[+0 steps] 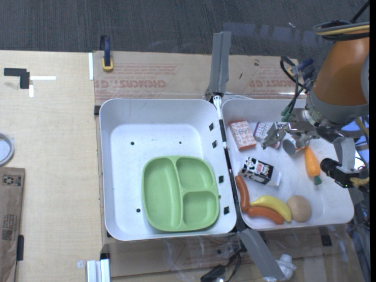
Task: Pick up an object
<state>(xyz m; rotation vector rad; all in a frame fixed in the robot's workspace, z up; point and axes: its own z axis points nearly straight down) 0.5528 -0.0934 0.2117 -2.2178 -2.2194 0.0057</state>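
The right bin (346, 216) holds several small objects. A red and white box (241, 134) lies at its back left, with a small pale packet (262, 128) beside it. A black and white carton (258, 170) sits mid-bin. An orange carrot (312, 161) lies to the right. Along the front are a red sausage (241, 192), a yellow banana (273, 204) and a round tan lump (299, 208). My gripper (275, 137) hangs low over the back of this bin, just right of the packet and above the carton. I see nothing held in it.
The left bin (117, 157) bears a green divided plate (180, 192). The arm's orange band (346, 69) and dangling cables (296, 75) stand over the right bin's back right corner. A blue and yellow clamp (106, 53) sits at the bench's back.
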